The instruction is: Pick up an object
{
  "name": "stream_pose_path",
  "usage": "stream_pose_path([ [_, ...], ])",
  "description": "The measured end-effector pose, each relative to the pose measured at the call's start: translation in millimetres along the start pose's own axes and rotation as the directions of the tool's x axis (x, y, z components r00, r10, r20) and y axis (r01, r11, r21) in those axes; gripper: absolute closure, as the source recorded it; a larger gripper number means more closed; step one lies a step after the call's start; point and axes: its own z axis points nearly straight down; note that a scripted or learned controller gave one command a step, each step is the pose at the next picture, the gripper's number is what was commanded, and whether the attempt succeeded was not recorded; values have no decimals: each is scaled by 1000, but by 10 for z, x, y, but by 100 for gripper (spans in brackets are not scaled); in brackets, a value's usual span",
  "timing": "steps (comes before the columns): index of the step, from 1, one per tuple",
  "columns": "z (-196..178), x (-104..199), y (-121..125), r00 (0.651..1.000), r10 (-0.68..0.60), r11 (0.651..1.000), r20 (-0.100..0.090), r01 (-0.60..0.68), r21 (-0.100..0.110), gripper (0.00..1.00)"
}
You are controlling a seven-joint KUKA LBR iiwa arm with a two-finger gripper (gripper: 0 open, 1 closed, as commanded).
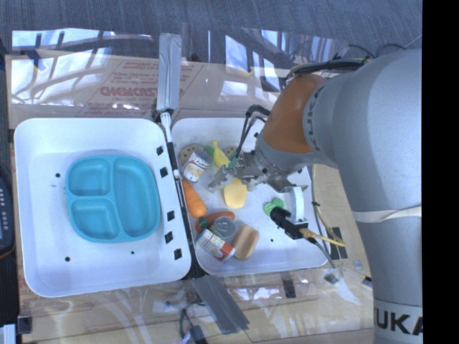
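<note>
My gripper (pixel 231 175) hangs low over the middle of the right bin (pixel 294 262), under the orange-banded wrist (pixel 290 117). A pale yellow rounded object (pixel 235 194) lies directly below it, touching or nearly touching. A small yellow banana-like piece (pixel 217 155) and a small tin can (pixel 195 168) lie just to its left. An orange carrot (pixel 193 200) rests along the bin's left wall. I cannot make out anything held.
The right bin's front holds a second can (pixel 214 244), a grey round piece (pixel 224 226), a tan bread roll (pixel 246 241) and a green item (pixel 273 208). A blue divided plate (pixel 113 196) sits in the left bin (pixel 43 267). The big grey arm covers the bin's right side.
</note>
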Motion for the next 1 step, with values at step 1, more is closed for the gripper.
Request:
stream_pose_path([
  [1,-92,-5,-5,1000,-2,1000,0,2,3,100],
])
